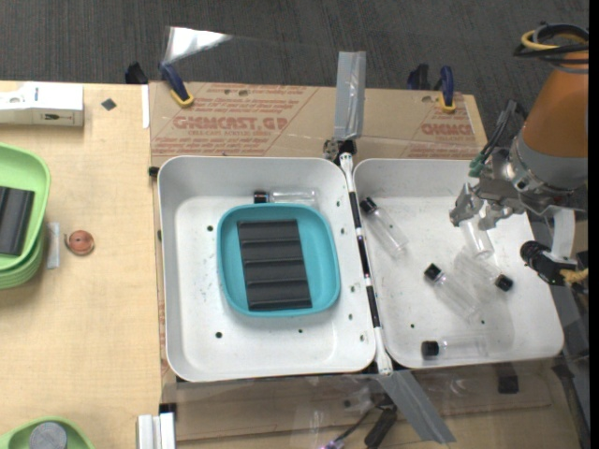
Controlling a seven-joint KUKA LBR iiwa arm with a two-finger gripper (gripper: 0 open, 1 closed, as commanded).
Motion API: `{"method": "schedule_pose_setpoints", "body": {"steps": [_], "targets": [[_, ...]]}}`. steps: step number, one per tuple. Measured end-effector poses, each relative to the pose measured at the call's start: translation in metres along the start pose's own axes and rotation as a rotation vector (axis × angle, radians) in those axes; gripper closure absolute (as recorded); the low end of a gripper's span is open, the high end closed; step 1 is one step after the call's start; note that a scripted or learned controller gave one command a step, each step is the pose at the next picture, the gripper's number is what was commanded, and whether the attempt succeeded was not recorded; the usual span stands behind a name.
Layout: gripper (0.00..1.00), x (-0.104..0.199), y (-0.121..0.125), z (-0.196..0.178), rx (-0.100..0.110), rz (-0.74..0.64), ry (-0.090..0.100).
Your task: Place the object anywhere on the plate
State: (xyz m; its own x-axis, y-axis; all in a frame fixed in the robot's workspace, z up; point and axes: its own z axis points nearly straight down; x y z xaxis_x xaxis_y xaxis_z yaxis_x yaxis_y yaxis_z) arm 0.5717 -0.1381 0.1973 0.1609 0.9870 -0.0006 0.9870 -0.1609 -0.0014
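A teal plate (227,251) lies in the left bin (187,325), with a black ridged block (273,265) resting on it. My gripper (475,215) hovers over the back right part of the right bin (533,344). Directly beneath it is a clear vial (479,240); I cannot tell whether the vial is held or lies on the bin floor. More clear vials with black caps lie in the right bin: one near the divider (386,228), one in the middle (459,293) and one at the front (457,347).
Another clear vial (285,196) lies behind the plate in the left bin. A green tray (28,171) and a small copper disc (80,242) sit on the wooden bench at left. Cardboard (243,120) is clamped behind the bins.
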Motion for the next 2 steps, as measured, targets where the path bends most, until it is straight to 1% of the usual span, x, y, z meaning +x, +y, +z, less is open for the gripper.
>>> {"method": "schedule_pose_setpoints", "body": {"steps": [1, 2], "targets": [[0.00, 0.000, 0.000, 0.000, 0.000, 0.000, 0.000], [0.00, 0.001, 0.038, -0.130, 0.001, 0.089, -0.002]]}}
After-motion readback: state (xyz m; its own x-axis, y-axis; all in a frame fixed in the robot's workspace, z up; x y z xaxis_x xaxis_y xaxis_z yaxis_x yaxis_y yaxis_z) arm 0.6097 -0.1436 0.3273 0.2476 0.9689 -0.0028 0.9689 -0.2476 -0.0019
